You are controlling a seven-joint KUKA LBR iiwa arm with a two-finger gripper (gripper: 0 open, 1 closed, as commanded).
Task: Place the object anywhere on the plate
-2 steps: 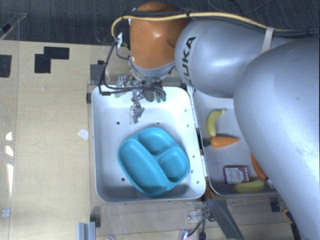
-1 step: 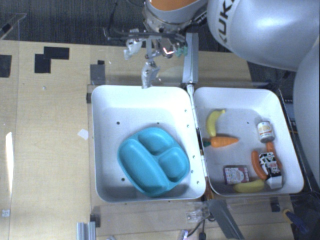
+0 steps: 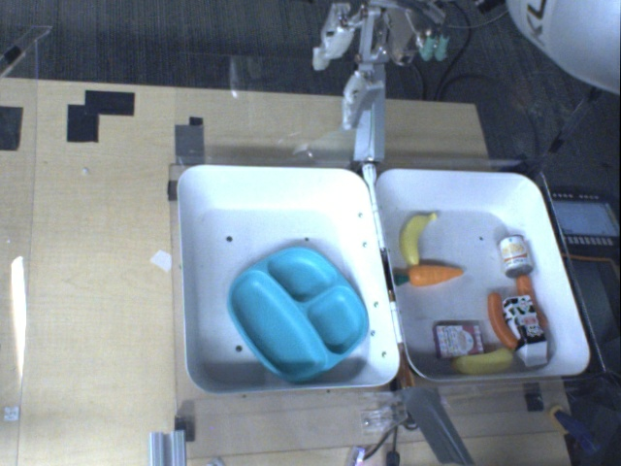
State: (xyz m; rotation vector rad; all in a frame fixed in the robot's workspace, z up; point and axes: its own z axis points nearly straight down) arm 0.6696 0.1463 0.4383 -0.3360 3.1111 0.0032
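Observation:
A blue plate (image 3: 299, 311) with three compartments lies in the left white bin (image 3: 209, 260), towards its front. The right bin (image 3: 543, 221) holds a yellow banana (image 3: 417, 236), a carrot (image 3: 434, 274), a small can (image 3: 514, 255), an orange sausage (image 3: 499, 320), a black-and-white carton (image 3: 525, 326), a reddish packet (image 3: 458, 338) and a second banana (image 3: 483, 361). My gripper (image 3: 363, 124) hangs beyond the far rims of the bins, above the seam between them, apart from every object. Nothing is seen held in it.
The two bins meet along a raised middle rim (image 3: 380, 260). A clear panel (image 3: 281, 115) stands behind the left bin. The pale bench (image 3: 87, 260) stretches out to the left. The arm's large body (image 3: 568, 13) fills the top right corner.

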